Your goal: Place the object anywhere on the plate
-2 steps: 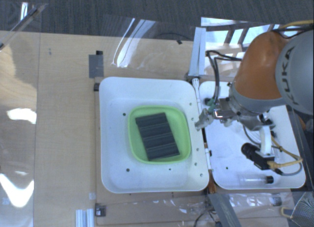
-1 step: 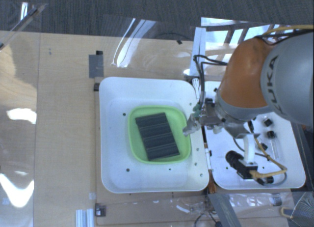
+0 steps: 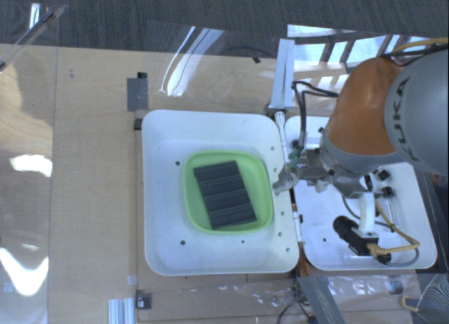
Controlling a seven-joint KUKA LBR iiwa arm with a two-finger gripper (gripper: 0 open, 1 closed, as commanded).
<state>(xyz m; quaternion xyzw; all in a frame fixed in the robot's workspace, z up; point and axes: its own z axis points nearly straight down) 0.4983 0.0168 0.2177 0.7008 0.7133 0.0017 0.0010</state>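
A dark grey ribbed rectangular block lies flat on the square lime-green plastic plate, the placing apparently done, while the arm's gripper sits just right of the plate, its grip impossible to tell.

Two white bins side by side on a pale wooden bench.

Setting: robotics laboratory test cell. Evidence: pale wooden bench bearing two shallow white bins; left bin as landmark. Right of it, second bin beneath an industrial KUKA arm with loose cabling. Clear protective sheeting left of it. Dark grey carpet beyond it.
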